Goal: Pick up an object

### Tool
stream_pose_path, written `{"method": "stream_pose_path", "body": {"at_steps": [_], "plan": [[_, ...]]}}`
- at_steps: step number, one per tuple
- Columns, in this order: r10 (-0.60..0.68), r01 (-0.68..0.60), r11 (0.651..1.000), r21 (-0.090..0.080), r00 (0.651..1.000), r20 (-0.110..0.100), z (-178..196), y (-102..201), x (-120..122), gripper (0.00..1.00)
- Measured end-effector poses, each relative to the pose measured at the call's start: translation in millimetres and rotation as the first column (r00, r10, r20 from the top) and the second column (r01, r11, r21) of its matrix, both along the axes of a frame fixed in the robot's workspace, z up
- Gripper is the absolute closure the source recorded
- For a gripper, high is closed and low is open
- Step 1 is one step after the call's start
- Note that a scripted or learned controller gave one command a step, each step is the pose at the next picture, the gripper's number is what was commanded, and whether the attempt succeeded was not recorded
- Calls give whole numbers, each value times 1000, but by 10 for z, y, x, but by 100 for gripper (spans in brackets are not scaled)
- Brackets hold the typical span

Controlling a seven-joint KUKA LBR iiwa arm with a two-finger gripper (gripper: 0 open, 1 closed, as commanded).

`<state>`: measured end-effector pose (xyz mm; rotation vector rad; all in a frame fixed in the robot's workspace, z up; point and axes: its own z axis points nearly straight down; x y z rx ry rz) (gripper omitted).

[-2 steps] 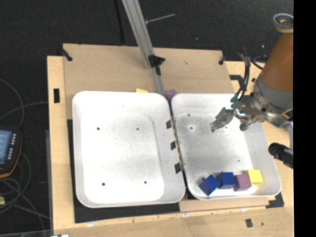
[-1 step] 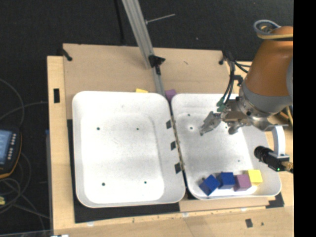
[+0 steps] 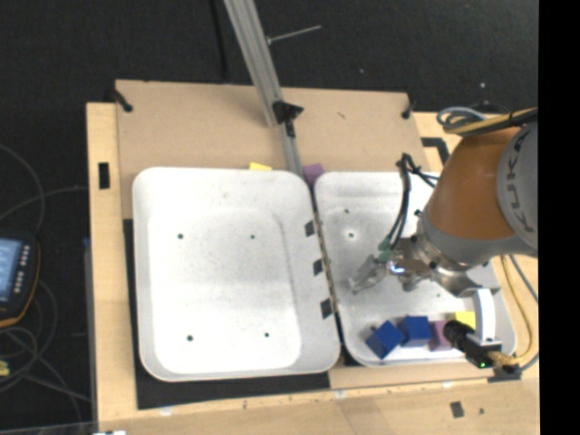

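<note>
The end effector [image 3: 366, 277] hangs low in the right bin [image 3: 362, 198], above two blue blocks [image 3: 399, 333]; arm bent from the right; its state I cannot tell

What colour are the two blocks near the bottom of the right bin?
Blue: one block and the other, seen in the camera view.

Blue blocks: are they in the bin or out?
In. Both blue blocks lie inside the right bin, near its front edge.
</note>
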<state>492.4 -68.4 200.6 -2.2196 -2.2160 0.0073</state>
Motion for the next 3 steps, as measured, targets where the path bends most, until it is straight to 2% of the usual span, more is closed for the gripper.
{"method": "stream_pose_path", "body": {"at_steps": [1, 2, 3], "plan": [[-2, 3, 1000, -5, 1000, 16, 791, -544, 73, 0], [-2, 3, 1000, -3, 1000, 11, -1040, -227, 191, 0], [-5, 5, 1000, -2, 1000, 16, -915, -234, 206, 100]]}}
